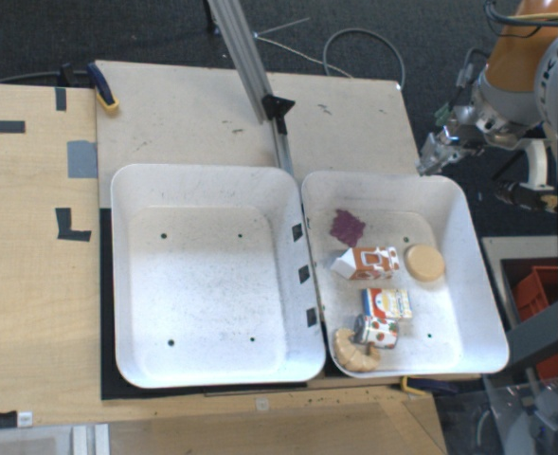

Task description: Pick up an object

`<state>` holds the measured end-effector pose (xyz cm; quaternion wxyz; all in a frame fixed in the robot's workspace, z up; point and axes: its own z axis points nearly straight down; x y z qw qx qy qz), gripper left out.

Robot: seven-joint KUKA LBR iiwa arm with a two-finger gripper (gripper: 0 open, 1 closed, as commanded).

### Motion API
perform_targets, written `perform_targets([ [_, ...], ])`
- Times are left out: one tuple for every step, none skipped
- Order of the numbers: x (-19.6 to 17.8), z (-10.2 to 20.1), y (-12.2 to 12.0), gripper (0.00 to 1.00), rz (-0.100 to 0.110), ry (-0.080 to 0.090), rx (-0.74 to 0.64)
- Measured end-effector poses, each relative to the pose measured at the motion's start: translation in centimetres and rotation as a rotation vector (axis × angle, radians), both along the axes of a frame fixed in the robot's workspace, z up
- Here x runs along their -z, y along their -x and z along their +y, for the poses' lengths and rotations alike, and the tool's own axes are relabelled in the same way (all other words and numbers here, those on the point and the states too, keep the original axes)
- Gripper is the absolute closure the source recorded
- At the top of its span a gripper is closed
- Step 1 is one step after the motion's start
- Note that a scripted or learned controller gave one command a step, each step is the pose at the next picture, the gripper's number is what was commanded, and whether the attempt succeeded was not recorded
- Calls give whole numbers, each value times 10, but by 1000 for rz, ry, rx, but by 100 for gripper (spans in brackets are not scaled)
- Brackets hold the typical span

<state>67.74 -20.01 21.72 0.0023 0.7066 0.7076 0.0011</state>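
Moving left to right, the left bin (203, 273) is passed; objects are clustered in the right bin (468, 282), the orange carton (369, 263) at centre. From upper right, the gripper (437, 154), its state unreadable, should be lowered squarely over one item.

You've got a pale wood surface (32, 282) with grey tape patches (81, 158) on its left part. Two white bins sit side by side on a black mat (105, 368): left bin (132, 282), right bin (473, 282), rims touching. A yellow-handled clamp (102, 89) sits at your surface's far edge.
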Motion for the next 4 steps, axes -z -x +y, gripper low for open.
perform_targets([
  [-42, 0, -1, 100, 0, 0, 0],
  [-48, 49, 24, 100, 5, -3, -3],
  [-51, 100, 38, 100, 7, -3, -5],
  [-33, 146, 58, 100, 9, -3, -4],
])
